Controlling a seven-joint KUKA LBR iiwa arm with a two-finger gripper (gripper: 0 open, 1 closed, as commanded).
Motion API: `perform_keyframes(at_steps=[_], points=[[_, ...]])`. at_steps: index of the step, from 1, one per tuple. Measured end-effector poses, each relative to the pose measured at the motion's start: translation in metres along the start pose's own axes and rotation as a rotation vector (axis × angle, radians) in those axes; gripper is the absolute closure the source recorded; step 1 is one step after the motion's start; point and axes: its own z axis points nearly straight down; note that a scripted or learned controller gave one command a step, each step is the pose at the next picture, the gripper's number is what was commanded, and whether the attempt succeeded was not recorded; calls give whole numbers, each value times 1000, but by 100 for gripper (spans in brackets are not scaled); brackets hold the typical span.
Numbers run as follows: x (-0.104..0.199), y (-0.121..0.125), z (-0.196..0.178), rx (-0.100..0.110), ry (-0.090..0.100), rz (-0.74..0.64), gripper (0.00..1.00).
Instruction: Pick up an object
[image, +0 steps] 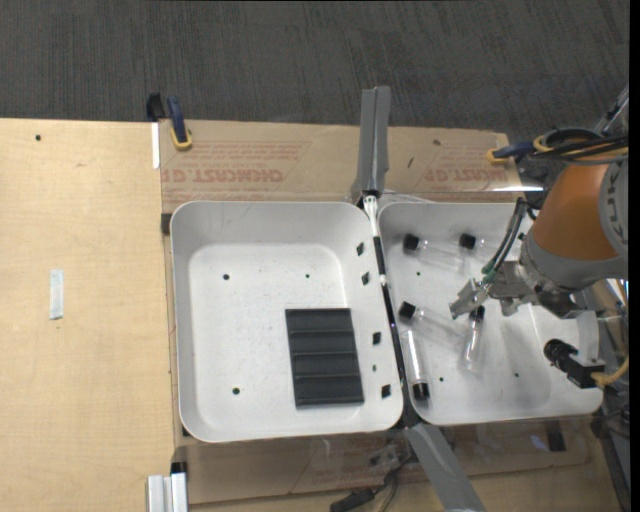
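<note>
My gripper (476, 301) hangs low over the middle of the right bin (530, 395), below the orange-banded wrist. A clear tube (469, 345) with a black cap lies just under and in front of it, touching or nearly touching the gripper's tip; I cannot make out whether it is held. Other clear tubes with black caps lie in the same bin: one (411, 362) along the left wall, one (408, 312) beside it, and two (425, 245) (467, 241) near the back. A black ribbed block (324, 357) lies flat in the left bin (200, 300).
The bins meet at a grey divider rail (374, 150). Cardboard (260, 165) lies behind the bins and a wooden bench top (80, 300) spreads to the left. A blue and orange clamp (176, 125) sits at the back left.
</note>
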Motion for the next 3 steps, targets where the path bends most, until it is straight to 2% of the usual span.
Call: perform_keyframes(at_steps=[1,2,3], points=[[-19,-66,24,2,1,2,0],[-19,-66,16,3,2,4,100],[-19,-66,16,3,2,4,0]])
